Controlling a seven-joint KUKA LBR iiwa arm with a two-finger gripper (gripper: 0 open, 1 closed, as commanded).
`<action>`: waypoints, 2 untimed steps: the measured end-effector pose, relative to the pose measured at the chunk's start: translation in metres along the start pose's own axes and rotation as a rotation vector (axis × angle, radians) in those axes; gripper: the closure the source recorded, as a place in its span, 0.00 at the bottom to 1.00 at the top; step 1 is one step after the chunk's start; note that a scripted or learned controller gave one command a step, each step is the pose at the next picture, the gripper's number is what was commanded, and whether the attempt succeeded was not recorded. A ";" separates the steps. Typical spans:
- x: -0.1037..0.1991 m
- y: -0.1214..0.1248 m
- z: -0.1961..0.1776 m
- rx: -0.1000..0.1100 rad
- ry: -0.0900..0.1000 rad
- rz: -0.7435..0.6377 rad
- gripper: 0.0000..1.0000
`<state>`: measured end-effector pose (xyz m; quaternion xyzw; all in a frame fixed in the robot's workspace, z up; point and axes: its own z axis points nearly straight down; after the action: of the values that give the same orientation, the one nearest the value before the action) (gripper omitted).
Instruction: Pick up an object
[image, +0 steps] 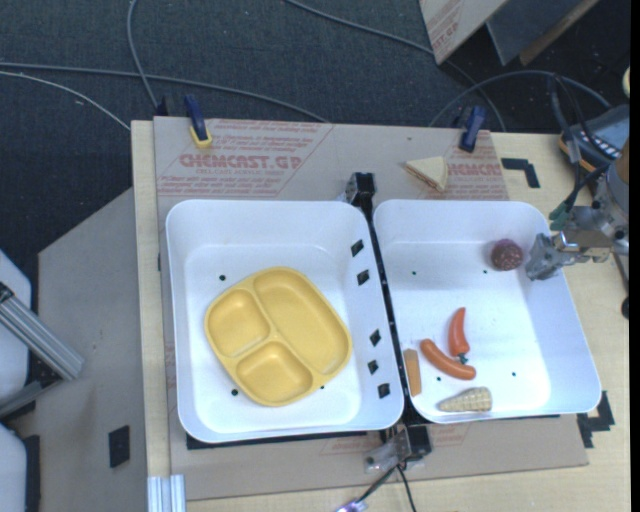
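The right bin (560, 330) holds a dark red ball (506, 254) near its far right corner. A red sausage (458, 330), an orange sausage (447, 360), a short orange stick (412, 371) and a pale cone-shaped piece (466, 401) lie in its near half. My gripper (541, 260) sits at the bin's right rim, just right of the dark red ball and apart from it. Nothing shows between its tips.
The left bin (190, 260) carries a yellow divided plate (277, 335). A sandwich wedge (428, 172) lies on the cardboard behind the right bin. Blue clamps (197, 122) (471, 127) hold the board's far edge. Cables trail at the far right.
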<state>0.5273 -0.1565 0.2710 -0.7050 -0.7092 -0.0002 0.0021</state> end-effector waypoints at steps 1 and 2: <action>0.058 -0.003 0.017 0.001 0.001 -0.001 1.00; 0.107 -0.015 0.033 0.002 0.001 0.000 1.00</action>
<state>0.5117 -0.0494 0.2383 -0.7051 -0.7091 0.0003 0.0030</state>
